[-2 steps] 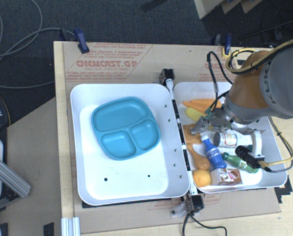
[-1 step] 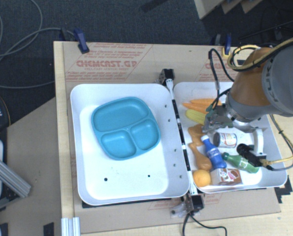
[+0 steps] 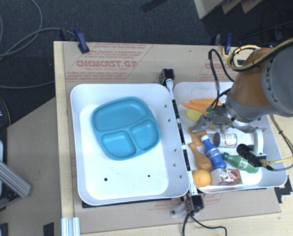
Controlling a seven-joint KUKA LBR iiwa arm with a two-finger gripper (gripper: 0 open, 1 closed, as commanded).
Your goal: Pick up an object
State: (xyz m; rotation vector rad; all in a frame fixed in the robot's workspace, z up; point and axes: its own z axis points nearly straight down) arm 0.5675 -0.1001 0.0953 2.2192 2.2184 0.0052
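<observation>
The right bin [image 3: 272, 181] holds the loose objects. An orange carrot [image 3: 199, 103] lies at its far left, with a yellow piece [image 3: 192, 115] just below it. A blue bottle [image 3: 213, 154] lies in the middle, beside an orange ball [image 3: 202, 178] at the front left. A green bottle [image 3: 241, 162], a small white can [image 3: 229, 139] and a brown packet [image 3: 230, 176] lie to the right. My gripper [image 3: 204, 124] is low in this bin, just above the blue bottle's cap and right of the yellow piece. The arm covers the bin's far right part.
The left bin [image 3: 82, 132] holds a blue divided plate [image 3: 125, 128] in its far half. A ridge with clips [image 3: 178, 132] separates the two bins. Cardboard [image 3: 112, 60] covers the bench behind them, and cables [image 3: 220, 68] loop near the arm.
</observation>
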